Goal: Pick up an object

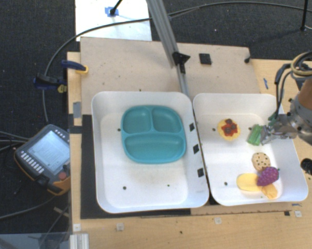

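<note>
While reaching in from the right above the pale wooden surface (145, 66), hung low with the grey gripper (266, 135) inside the right-hand shallow white bin (223, 160), close to its right wall. Met, or all but met, a small green block (255, 135) at the gripper's left tip; could not tell whether open, closed or clamped on that block. Found the green block near the middle of that bin's right half, just right of a round yellow toy pastry with a red centre (228, 129) and apart from it. Saw below the block a tan speckled toy cookie (260, 161), then a purple toy bunch of grapes (268, 176) touching a flat pale-yellow piece (246, 182) to its left, with a small orange-yellow piece (270, 191) just under the grapes, all towards the bin's near right corner. Noted in the left-hand shallow white bin (145, 188) a teal plastic divided plate (153, 134), lying flat in the far half. Spotted off the surface's left edge a grey handheld control pendant with a screen (44, 157), and along the far side a slanting silver metal bar (164, 27).
</note>
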You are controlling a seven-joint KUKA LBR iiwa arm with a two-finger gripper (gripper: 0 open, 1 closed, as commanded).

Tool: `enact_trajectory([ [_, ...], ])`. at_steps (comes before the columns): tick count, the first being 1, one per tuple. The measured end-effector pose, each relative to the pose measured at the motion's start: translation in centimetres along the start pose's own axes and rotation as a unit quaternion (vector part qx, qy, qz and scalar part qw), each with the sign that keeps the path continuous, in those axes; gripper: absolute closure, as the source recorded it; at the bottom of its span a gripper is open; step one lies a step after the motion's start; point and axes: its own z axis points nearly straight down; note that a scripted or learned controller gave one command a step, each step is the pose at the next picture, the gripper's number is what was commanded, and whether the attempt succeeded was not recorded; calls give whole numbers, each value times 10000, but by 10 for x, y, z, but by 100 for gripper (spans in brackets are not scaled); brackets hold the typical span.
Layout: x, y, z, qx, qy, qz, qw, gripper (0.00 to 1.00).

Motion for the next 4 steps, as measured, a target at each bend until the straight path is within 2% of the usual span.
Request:
enact_trajectory([
  [1, 0, 2, -48, -5, -1, -22, 10000, 100],
  [2, 55, 4, -49, 18, 19, -54, 10000, 100],
  [3, 99, 20, -49, 14, 18, -52, 10000, 100],
  [4, 157, 25, -35, 27, 21, -55, 10000, 100],
])
